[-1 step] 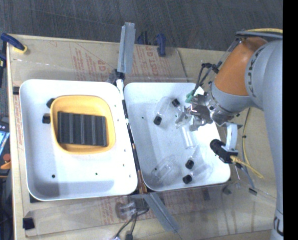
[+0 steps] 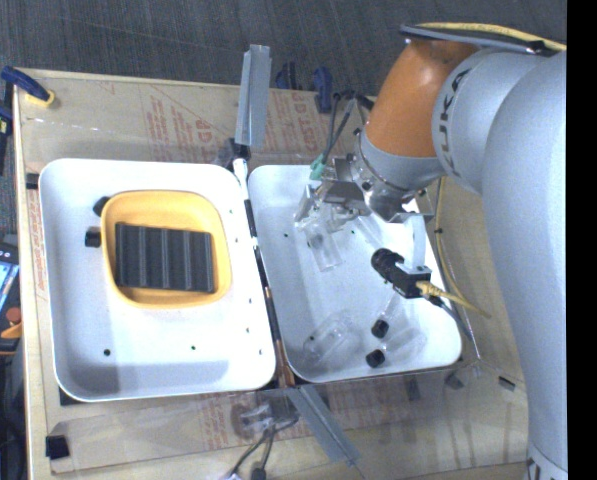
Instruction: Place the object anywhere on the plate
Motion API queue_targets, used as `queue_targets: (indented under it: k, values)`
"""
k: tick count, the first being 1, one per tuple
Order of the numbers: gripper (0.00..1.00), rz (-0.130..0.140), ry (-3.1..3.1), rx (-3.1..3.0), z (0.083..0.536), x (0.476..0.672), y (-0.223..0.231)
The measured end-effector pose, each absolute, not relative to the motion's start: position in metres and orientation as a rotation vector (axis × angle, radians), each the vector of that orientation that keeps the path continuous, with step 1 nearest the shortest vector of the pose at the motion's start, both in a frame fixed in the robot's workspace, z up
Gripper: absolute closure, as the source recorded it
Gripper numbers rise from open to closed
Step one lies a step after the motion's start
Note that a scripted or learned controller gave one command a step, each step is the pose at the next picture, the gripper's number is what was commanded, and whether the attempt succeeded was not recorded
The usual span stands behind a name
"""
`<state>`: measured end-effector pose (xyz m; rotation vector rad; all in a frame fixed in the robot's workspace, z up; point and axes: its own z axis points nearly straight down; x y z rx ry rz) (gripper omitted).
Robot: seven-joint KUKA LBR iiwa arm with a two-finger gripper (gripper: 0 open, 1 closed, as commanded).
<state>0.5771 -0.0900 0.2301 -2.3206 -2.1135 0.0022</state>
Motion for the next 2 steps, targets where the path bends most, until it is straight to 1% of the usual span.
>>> queue_targets:
  k: [1,2]
  values:
    - [1.00,0.005,-2.101,-2.331,0.2312,0.6251,-0.0103]
    - [0.00,0.005,-2.100,-2.332,0.2314,0.6251,-0.0107]
